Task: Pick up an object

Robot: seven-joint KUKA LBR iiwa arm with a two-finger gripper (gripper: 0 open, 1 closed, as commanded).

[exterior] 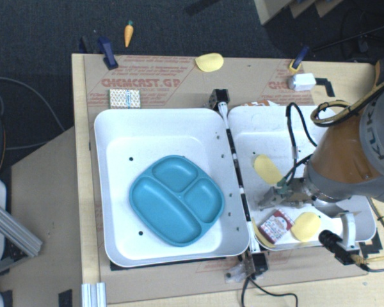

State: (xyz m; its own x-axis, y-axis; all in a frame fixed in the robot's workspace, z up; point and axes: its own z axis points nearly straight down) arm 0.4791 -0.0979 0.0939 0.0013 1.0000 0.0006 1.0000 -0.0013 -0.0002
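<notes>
Camera view: grey arm w/ orange band (336, 152) comes in from the right, over the right bin (269, 117). Gripper (273, 197) sits low inside that bin, close to its left wall, approx. midway front to back. Can't tell if it's wide or narrow, as the tip is small & blurred.

Nearest things, rel. to gripper:
- Pale yellow oval piece (267, 168) just up-view of it, on the bin floor. It's near, but can't tell if touching.
- Red-and-white packet (276, 226) just down-view of it, flat on the floor by the bin's front-left corner.
- Yellow lump (306, 226) down-view & to the right, right beside the packet, close under the wrist.

Farther off:
- Left of gripper, past the bin walls, is the left bin (109, 171) w/ a blue divided plate (176, 200). The plate has 3 compartments & lies at a diagonal.
- Black clip (219, 97) up-view & left, at the far end of the seam btw. the bins.
- Well up-view on the bench board (147, 82) w/ red print: yellow piece (209, 62), small patterned packet (125, 98), blue clip (107, 53) at the far left, second blue clip (299, 57) & white block (303, 80) almost straight up-view.
- Orange carrot toy (128, 34) lies beyond the board edge on dark floor.
</notes>
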